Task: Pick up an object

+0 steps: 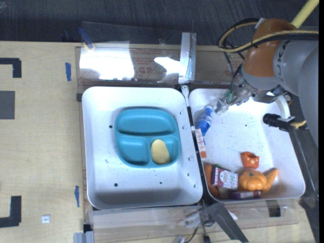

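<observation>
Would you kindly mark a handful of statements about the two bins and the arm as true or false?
1. The blue tray lies in the left bin. True.
2. The yellow egg-shaped object sits in the right bin. False: it rests in the tray's lower right compartment, in the left bin.
3. The gripper is over the upper left part of the right bin, close to the clear bottle with a blue cap. True.
4. The small orange pumpkin lies at the far edge of the right bin. False: it sits among the items along the near edge.
5. The bottle lies against the divider side of the right bin. True.
</observation>
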